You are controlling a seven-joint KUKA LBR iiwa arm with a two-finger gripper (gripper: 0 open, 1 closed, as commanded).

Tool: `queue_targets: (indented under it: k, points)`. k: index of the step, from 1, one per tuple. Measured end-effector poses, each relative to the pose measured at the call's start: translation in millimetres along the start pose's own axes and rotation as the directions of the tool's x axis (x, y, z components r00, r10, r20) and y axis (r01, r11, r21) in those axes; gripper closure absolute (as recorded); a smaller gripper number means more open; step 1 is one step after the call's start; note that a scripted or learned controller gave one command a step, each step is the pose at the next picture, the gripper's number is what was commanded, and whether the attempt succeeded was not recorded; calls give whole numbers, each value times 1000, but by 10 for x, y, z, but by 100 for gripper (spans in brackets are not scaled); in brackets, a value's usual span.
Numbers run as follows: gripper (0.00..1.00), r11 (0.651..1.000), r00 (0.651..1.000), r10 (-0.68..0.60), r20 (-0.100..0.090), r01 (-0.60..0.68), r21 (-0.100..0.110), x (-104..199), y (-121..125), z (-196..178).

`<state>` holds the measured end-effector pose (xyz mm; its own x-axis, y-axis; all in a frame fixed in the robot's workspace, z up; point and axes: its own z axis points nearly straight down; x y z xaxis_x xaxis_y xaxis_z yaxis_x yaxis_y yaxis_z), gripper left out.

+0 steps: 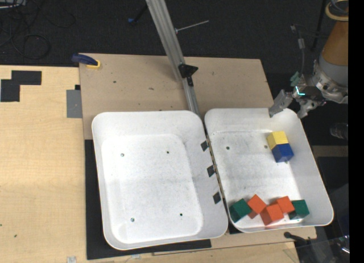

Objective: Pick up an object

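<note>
The right bin (230, 124) holds several small blocks. A yellow block (277, 138) touches a blue block (282, 153) near its far right side. At the near edge lie a green block (239, 208), three orange blocks (256, 203) (272, 214) (285, 204) and another green block (299, 208), packed together. My gripper (292, 106) hovers over the bin's far right corner, above and behind the yellow block. Its fingers are spread open with nothing between them.
The left bin (108, 125) sits beside the right one, with black clips (210, 170) along the shared edge. A slanted aluminium bar (168, 36) rises behind the bins. A blue-and-yellow clamp (86, 60) lies at the bench's far left.
</note>
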<state>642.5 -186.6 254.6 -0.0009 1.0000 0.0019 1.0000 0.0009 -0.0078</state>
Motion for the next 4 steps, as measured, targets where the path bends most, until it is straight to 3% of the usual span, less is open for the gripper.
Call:
queue_targets:
  k: [1, 3, 4]
  points:
    - [0, 1000, 1000, -3, 2, 3, -4, 5, 9, -31]
    - [0, 1000, 1000, 1, 0, -1, 1, -51, 33, 1067]
    - [0, 1000, 1000, 2, 7, -2, -23, -70, 88, 1354]
